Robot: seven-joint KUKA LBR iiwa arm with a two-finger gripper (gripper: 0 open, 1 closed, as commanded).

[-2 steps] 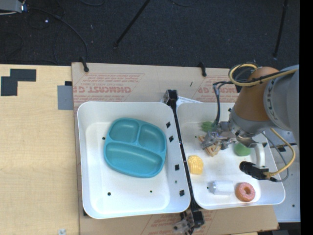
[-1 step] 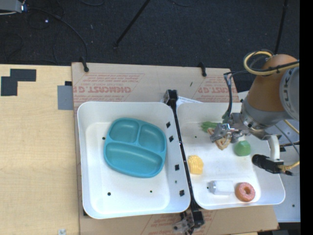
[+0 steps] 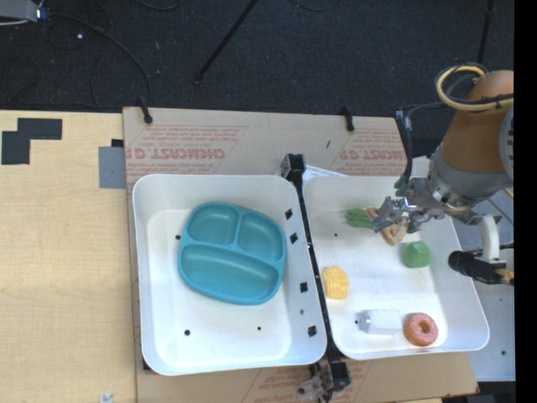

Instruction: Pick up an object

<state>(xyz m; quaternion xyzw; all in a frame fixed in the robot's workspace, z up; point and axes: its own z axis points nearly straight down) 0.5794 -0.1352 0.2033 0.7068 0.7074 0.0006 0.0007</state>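
My gripper (image 3: 394,217) hangs low over the upper part of the right bin (image 3: 470,330). A small tan object (image 3: 394,236) lies directly beneath it, partly hidden by the gripper. A green leafy piece (image 3: 358,217) lies just to its left. A round green object (image 3: 414,254) sits just below and to its right. Further toward the front are a yellow corn piece (image 3: 336,282), a pale clear bottle (image 3: 377,321) and a pink-orange donut (image 3: 420,328).
The left bin (image 3: 155,326) holds a teal divided plate (image 3: 232,252). A black divider (image 3: 304,250) runs between the two bins. The arm's orange band (image 3: 474,137) rises at the right edge. Cardboard lies under the bins, with wooden bench to the left.
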